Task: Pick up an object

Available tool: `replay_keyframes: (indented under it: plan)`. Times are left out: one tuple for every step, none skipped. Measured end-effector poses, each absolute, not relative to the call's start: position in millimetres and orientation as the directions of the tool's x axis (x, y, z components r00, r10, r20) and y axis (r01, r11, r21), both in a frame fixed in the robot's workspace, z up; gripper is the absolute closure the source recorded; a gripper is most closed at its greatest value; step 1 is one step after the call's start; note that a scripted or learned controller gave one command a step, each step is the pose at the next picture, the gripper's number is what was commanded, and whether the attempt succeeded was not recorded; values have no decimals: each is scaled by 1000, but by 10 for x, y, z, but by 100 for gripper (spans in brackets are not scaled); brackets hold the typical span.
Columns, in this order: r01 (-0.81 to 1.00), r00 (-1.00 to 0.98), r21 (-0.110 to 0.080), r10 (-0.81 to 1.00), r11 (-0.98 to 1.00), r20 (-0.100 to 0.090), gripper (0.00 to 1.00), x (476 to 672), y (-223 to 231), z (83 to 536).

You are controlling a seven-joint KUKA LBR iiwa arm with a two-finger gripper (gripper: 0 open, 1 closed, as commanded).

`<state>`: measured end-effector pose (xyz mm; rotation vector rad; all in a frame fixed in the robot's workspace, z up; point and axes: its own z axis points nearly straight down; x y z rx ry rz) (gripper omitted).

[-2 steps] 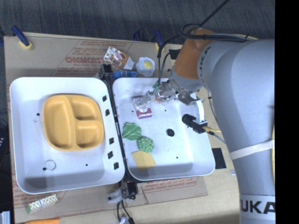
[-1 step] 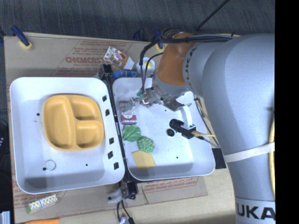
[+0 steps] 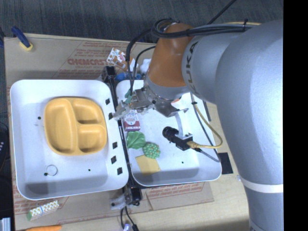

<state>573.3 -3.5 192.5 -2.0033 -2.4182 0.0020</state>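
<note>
My gripper [image 3: 131, 110] hangs low over the left side of the right bin [image 3: 207, 172], close to its dividing wall. Right under it lies a small red and white packet [image 3: 131, 124]. Below that rest a green leafy toy [image 3: 135, 139], a green dotted ball [image 3: 152, 150] and a flat yellow square [image 3: 147, 164]. The arm's grey body and orange band cover the top of the right bin. A yellow divided tray [image 3: 75, 125] sits in the left bin [image 3: 24, 129].
A small patterned box [image 3: 115, 57] lies on the cardboard behind the bins. A blue and yellow tool [image 3: 21, 38] is at the far left corner. A striped packet [image 3: 43, 209] lies in front of the left bin.
</note>
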Motion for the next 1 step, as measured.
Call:
replay_keyframes:
  plan:
    - [874,-487,-5,874,487,3,0,5724,-197,1915]
